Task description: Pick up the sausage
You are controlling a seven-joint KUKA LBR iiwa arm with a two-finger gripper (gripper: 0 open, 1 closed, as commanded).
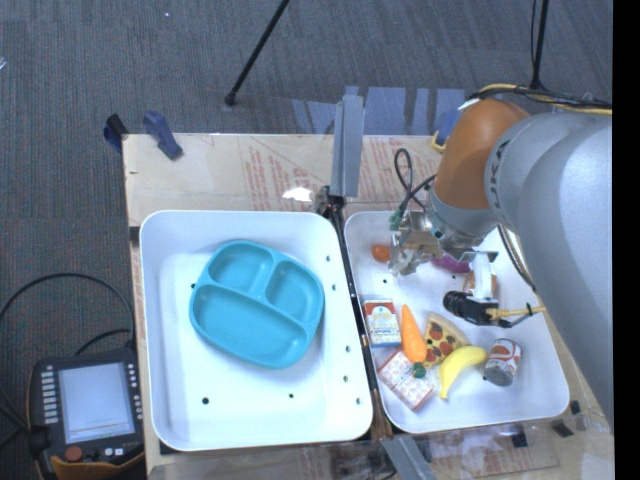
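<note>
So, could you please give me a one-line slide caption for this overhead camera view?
KUKA arm lowers its tool into the right bin of toy food; blue divided plate in the left bin.

My bench (230, 168): brown top, two white bins flush side by side, left bin (160, 368) at 9 o'clock, right bin (545, 388) at 3.

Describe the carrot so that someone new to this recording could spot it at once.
Look in the right-hand white bin, the one crowded with toy food, rather than the bin holding the blue divided plate. Near that bin's middle, the carrot lies just right of a small orange-and-white carton and left of the pizza slice. It is the only plain orange, tapered piece; the banana below is yellow and curved.
</note>
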